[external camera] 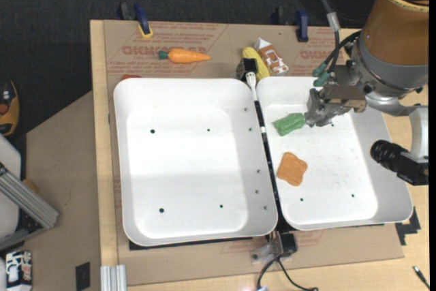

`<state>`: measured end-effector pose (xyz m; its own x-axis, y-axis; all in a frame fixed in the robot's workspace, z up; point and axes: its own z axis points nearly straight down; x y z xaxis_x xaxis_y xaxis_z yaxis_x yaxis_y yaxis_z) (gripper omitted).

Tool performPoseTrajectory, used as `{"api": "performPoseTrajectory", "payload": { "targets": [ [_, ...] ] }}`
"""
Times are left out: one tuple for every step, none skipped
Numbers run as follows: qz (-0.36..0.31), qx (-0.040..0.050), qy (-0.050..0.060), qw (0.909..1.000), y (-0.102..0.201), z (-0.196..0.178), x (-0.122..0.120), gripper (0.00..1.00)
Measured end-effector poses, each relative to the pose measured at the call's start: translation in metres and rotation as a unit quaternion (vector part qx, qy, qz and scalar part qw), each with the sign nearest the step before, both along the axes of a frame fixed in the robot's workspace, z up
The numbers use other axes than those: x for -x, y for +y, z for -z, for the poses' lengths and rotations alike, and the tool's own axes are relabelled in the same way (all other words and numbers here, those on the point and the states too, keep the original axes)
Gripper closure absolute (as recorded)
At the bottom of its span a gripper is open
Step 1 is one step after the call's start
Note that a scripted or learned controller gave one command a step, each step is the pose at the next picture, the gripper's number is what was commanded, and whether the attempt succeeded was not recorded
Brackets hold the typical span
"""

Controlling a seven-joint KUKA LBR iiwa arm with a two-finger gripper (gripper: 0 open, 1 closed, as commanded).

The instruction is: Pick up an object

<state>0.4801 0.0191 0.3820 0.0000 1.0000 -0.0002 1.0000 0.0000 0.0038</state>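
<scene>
In the right bin (pixel 354 208) lie a green oblong object (pixel 289 124) near its left side and an orange rounded piece (pixel 292 168) below it. My gripper (pixel 315 118) hangs low over the right bin, just to the right of the green object and touching or nearly touching its right end. The view does not show the green object held between the fingers.
The left bin (pixel 136 146) sits beside the right one. Behind the bins, on the cardboard, lie a toy carrot (pixel 185 56), a yellow corn-like piece (pixel 253 59) and a small brown-and-white packet (pixel 272 59). Blue clamps (pixel 143 18) hold the board's far edge.
</scene>
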Motion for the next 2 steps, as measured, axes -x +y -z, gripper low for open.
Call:
{"api": "performPoseTrajectory", "payload": {
  "targets": [
    [-0.002,-0.0015,-0.008,1.0,0.0273,-0.144,-0.0016,1.0],
    [0.0,-0.0001,0.002,1.0,0.0263,-0.1354,-0.001,0.0]
  ]
}}
